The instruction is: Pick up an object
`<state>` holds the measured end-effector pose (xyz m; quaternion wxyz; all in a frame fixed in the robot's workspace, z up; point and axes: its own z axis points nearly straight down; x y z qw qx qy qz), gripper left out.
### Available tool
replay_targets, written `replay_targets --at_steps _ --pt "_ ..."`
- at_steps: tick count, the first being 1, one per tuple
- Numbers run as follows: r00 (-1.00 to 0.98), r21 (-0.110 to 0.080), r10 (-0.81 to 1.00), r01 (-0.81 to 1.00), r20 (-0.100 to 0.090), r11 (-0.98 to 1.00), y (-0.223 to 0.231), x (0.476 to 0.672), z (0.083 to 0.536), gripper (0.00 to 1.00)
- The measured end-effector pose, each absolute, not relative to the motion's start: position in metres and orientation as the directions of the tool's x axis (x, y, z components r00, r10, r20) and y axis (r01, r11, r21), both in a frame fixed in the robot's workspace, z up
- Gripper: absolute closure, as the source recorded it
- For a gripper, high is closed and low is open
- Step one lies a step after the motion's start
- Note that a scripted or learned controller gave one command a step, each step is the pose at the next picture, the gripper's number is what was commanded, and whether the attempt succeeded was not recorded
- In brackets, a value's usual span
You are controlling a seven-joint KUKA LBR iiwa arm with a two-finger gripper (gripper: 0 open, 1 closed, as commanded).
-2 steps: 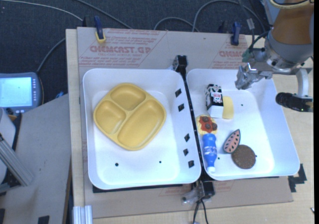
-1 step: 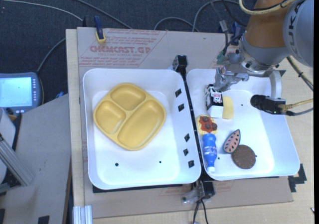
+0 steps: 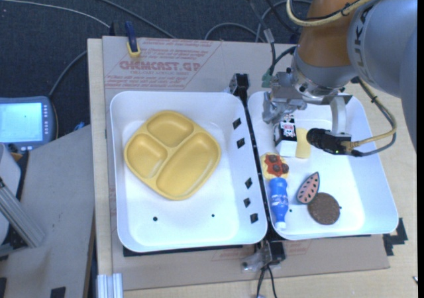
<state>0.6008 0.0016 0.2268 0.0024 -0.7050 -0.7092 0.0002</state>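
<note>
the blue bottle is lying closest to the camera, in the right bin, along its left wall with the white cap pointing to the front edge. just right of it, a brown disc is resting on the bin floor, and a pink slice with dark seeds is leaning at its upper left, touching it or almost touching. above the bottle, an orange and red piece is sitting beside the wall that is dividing the two bins. further back, a pale yellow block is standing next to a small white and black item, too small to tell what it is. the gripper is hanging over the back left part of this bin, just above the white and black item, and the arm is coming in from the right side. whether the gripper is open or closed i cannot tell, and i am not seeing any object held in it. in the left bin, a yellow tray with three compartments is lying a little turned. both bins are standing on a brown board with red print.
</note>
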Motion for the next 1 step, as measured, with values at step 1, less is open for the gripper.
replay_targets --at_steps 1 --pt "-0.008 0.001 1.0 1.0 0.003 0.008 0.0551 0.5953 0.2373 1.0"
